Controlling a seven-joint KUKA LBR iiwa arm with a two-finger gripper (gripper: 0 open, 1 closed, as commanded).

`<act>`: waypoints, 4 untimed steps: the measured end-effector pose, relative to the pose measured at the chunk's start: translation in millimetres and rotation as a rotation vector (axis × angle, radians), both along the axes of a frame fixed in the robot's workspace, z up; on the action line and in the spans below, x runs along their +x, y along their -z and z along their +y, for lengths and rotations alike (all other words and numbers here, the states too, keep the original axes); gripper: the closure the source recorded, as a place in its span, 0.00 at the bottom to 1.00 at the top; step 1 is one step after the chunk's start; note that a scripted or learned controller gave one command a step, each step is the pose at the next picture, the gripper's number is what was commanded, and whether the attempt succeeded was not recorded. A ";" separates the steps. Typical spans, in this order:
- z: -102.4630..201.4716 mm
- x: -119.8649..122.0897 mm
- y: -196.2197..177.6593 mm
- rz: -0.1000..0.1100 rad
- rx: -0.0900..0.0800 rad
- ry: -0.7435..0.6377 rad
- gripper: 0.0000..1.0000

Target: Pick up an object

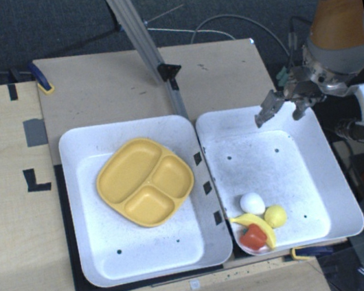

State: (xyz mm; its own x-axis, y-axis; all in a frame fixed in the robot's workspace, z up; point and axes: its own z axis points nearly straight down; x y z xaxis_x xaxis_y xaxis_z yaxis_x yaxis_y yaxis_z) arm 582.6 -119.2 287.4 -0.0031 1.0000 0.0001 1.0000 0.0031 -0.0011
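The arm's upper part is cut off at the right edge, and its gripper (279, 109) hangs over the far right corner of the right bin (326, 171), fingers apparently spread with nothing between them. A white ball (251, 203), a yellow piece (275, 216) and a red piece (253, 236) crowd that bin's near left corner, their shapes hard to separate. The yellow divided plate (145, 181) lies in the left bin (82, 193).

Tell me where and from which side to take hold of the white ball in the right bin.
Grip the small round white ball across its middle, coming straight down from above. It sits at the near-left corner of the right white bin, with the yellow and red pieces crowding its near side and the bin's left wall close by. Probably close the fingers along the far-left to near-right line, where there looks to be space.
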 end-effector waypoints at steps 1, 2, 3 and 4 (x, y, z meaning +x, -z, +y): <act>0.0 0.0 -0.1 0.000 0.000 0.000 0.00; -6.7 3.4 60.2 0.006 -0.001 0.002 0.00; -7.4 -3.0 124.1 0.008 0.000 0.002 0.00; -9.8 -8.4 188.3 0.008 0.000 0.002 0.00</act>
